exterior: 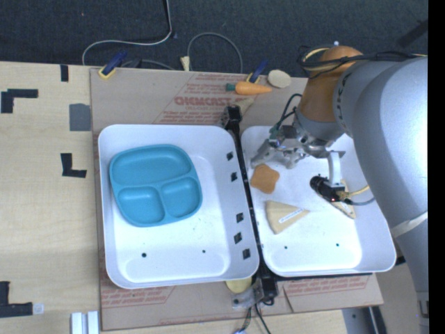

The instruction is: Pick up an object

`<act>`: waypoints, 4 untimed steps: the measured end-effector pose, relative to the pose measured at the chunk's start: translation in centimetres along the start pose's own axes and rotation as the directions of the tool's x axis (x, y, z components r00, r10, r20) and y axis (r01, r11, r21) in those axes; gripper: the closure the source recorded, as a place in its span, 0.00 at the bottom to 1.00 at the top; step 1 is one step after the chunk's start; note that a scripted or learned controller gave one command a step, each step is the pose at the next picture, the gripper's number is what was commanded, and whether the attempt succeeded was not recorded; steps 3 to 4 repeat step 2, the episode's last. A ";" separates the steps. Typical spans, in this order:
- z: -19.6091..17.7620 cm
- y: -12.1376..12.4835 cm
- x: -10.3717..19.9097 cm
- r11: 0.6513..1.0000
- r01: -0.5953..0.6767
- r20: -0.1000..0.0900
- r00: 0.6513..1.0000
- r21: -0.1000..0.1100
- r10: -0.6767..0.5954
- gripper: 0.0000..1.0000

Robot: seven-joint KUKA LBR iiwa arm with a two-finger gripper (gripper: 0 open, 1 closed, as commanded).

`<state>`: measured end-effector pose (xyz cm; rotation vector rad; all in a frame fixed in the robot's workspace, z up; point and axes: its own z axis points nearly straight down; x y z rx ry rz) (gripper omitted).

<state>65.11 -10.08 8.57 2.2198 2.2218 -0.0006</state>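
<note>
White shallow right bin (375,256): rounded tan foam block (264,179) at 10 o'clock; pale flat wedge (284,216) just below it at centre. Metal tool (272,153) above block; finger state indiscernible. Left bin (115,256): blue three-compartment plastic plate (156,184).

A divided plate (156,184) lies in the left bin (118,266); two food pieces (264,179) in the right bin (368,256).

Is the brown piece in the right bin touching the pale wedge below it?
Apart. The camera view shows a strip of bare white bin floor between the brown piece and the pale wedge in the right bin.
</note>
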 end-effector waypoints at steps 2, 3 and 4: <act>0.0 -1.2 0.0 1.000 0.002 -0.001 1.000 -0.003 -0.002 0.00; 0.0 -1.2 0.0 1.000 0.002 -0.001 1.000 -0.003 -0.002 0.00; 0.0 -1.2 0.0 1.000 0.002 -0.001 1.000 -0.003 -0.002 0.00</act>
